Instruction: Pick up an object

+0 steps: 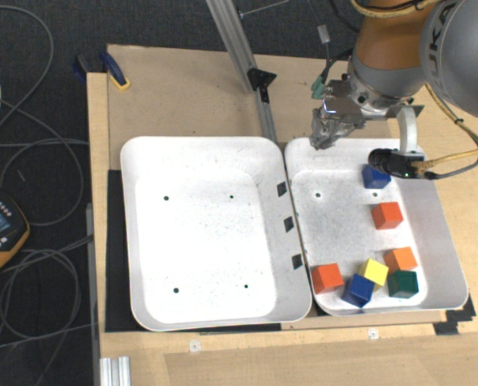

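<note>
Pale wooden worktop (183,87) is carrying both bins; jaws (326,135), state unclear, are hovering upper right and should centre squarely over the blue cube (375,178).

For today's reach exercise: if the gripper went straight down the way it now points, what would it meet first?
Probably bare floor at the back left corner of the right bin, under the gripper; no block lies there, though depth is unclear.

Six blocks (387,215) in right bin (440,223), beside left bin (142,159).
</note>
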Available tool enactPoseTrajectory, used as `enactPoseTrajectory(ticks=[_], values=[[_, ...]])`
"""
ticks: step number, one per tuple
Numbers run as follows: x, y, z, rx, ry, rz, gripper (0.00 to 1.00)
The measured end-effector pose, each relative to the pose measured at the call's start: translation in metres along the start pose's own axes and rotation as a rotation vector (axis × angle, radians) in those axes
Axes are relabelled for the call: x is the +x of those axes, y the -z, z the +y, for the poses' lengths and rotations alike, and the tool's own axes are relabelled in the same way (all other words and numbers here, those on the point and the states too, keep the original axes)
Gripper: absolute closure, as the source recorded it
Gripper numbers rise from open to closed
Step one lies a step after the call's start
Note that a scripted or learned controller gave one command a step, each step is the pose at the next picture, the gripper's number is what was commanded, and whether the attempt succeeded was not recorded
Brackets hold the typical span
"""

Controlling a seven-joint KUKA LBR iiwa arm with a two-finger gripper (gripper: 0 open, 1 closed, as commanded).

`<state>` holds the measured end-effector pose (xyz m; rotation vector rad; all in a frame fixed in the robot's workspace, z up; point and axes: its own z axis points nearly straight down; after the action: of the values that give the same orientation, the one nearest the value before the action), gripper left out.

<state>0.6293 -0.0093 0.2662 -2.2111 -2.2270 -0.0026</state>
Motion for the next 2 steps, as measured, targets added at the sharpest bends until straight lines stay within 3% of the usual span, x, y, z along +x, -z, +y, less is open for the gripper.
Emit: enactPoseTrajectory(ticks=[2], values=[[0.097,-0.035,-0.012,0.003,-0.002,-0.001,1.00]])
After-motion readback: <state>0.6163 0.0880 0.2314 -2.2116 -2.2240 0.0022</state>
